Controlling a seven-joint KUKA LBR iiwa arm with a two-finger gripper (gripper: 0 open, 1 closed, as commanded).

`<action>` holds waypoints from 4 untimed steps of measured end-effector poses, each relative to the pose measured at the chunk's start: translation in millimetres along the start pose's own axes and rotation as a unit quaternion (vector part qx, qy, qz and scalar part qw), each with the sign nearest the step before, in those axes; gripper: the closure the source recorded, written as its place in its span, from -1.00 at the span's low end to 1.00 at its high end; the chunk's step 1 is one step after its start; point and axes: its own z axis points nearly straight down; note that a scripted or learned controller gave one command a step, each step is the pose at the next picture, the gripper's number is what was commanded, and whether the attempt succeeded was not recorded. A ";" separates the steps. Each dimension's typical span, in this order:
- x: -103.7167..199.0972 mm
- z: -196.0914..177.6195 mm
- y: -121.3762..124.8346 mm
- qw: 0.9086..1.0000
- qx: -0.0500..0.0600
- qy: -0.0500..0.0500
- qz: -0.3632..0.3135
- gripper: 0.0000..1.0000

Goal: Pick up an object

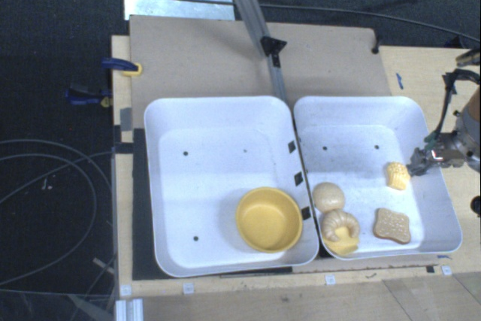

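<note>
Yellow bowl (268,219) in left bin (173,124), bread roll (328,197), croissant (340,229), toast slice (392,225), corn piece (397,176) in right bin (353,113), gripper (425,159) at its right rim.

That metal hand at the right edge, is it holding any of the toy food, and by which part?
It holds nothing that can be seen. The hand sits at the right bin's rim, beside the yellow corn piece, with nothing between its fingers.

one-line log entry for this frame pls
hand: right bin's right rim, beside corn piece | nothing visibly held | bowl in left bin

left bin (218,124) rear open, bowl (269,219) blocks front-right
</note>
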 end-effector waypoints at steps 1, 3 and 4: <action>-0.3 -33.5 1.7 1.000 0.000 0.000 0.000 1.00; 106.1 -31.6 13.2 1.000 0.002 0.002 -0.003 1.00; 157.7 -24.6 10.3 1.000 0.002 0.002 -0.002 1.00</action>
